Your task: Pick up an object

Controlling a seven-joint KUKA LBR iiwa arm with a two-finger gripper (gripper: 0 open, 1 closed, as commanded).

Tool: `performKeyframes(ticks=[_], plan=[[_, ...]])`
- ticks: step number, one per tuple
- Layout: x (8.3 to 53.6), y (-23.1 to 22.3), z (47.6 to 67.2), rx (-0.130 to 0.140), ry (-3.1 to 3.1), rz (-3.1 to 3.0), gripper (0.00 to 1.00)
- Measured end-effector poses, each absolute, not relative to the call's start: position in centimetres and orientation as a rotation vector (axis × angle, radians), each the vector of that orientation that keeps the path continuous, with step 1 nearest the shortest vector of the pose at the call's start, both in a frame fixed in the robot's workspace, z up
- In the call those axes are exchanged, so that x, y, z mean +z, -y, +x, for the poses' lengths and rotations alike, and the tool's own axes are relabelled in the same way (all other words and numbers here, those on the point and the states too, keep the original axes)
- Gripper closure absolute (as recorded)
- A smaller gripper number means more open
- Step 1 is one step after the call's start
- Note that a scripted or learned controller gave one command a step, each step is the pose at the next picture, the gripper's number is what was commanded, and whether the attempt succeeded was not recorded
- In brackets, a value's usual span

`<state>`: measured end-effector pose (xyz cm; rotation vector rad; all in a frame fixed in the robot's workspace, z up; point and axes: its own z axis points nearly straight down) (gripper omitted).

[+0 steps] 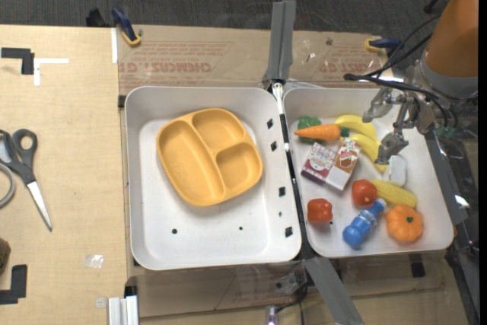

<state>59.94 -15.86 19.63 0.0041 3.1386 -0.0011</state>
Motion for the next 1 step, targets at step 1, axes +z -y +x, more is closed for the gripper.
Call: performKeyframes(ticks=[1], plan=[[9.23,11.24,59.21,-0.001,-3.135,-0.154,0.0]])
